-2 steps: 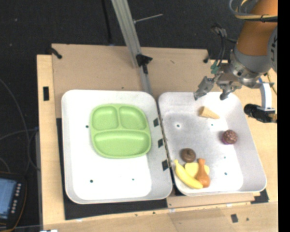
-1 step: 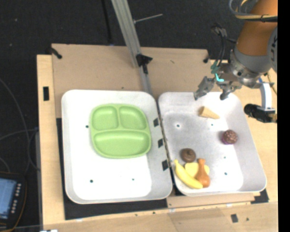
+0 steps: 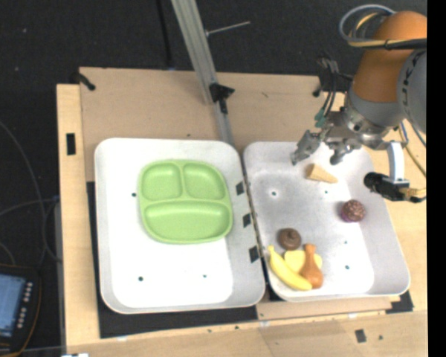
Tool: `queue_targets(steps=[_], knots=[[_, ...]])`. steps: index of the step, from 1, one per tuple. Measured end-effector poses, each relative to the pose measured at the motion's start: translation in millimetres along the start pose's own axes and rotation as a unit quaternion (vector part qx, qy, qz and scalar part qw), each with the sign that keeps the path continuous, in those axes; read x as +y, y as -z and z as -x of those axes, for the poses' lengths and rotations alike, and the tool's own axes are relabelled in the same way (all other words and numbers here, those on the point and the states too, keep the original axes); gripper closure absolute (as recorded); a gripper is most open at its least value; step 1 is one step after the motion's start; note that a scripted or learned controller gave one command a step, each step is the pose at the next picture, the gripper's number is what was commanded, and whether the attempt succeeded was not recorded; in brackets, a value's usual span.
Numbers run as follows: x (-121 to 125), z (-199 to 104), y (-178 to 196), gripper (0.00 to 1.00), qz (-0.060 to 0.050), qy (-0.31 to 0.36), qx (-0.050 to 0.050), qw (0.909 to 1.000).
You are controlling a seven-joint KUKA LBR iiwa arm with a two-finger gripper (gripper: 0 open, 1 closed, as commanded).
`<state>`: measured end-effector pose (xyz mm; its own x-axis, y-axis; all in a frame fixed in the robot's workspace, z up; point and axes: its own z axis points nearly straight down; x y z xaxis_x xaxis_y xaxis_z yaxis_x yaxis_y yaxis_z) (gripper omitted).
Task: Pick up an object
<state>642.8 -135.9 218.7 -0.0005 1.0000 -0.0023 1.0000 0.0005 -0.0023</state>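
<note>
Gripper (image 3: 321, 148) spread, holding nothing, poised over cheese wedge (image 3: 321, 173) at twelve o'clock in right bin (image 3: 386, 274). Risk, judged: slanted wedge faces slipping from closing fingers, skidding toward purple ball (image 3: 352, 211) at four o'clock.

Hand (image 3: 321, 149) open, hovers over far rim of right bin (image 3: 372, 274). Just below hand: cheese wedge (image 3: 321, 173), nothing between. Nearer camera and rightward: dark plum (image 3: 352, 211), well apart. Bare bin floor between wedge and plum, and leftward to bin wall. Near corner crowded: brown doughnut (image 3: 288, 238), banana (image 3: 285, 270), orange drumstick (image 3: 311, 266), touching. Left of hand: slanted metal pole (image 3: 201, 58). Left bin (image 3: 119, 274) carries green divided plate (image 3: 186, 201).
</note>
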Motion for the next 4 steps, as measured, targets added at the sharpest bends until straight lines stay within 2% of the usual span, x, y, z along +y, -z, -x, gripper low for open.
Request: queue_targets(steps=[2,3,4], knots=[[-5.2,6.7,-114.3,0.0,-0.001,-0.001,0.0,1.0],[-2.9,8.0,-99.1,1.0,0.003,-0.003,0.0,1.0],[-2.9,8.7,-55.1,1.0,0.004,-0.003,0.001,1.0]])
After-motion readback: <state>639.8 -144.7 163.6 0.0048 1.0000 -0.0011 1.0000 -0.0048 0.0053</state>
